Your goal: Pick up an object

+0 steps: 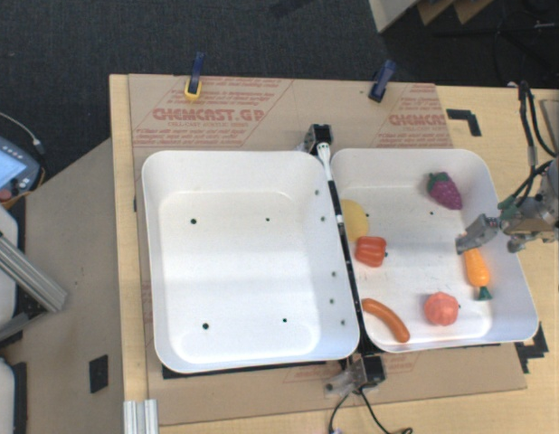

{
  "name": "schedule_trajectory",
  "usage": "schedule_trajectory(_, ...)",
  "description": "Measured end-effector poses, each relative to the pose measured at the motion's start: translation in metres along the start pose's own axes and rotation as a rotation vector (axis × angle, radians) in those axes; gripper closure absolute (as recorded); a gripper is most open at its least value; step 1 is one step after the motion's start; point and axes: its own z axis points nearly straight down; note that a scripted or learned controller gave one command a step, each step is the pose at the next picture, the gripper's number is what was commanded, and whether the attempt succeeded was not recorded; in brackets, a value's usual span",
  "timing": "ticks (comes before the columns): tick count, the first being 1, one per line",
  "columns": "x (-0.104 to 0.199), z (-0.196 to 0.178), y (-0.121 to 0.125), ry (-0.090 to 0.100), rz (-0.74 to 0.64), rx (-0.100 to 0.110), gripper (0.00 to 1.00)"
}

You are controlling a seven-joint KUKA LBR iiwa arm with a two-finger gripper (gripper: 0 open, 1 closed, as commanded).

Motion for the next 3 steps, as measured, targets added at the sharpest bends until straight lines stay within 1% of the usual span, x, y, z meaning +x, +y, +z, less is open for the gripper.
schedule_trajectory(1,0.013,0.129,0.042,0.005,-0.003,0.009,0.00)
schedule_trajectory(2,-0.021,-0.060,0.080,-0.009,-0.001,-0.021,0.00)
schedule_trajectory(3,-0.019,-0.060,0.077,-0.004,-0.002,-0.005,1.00)
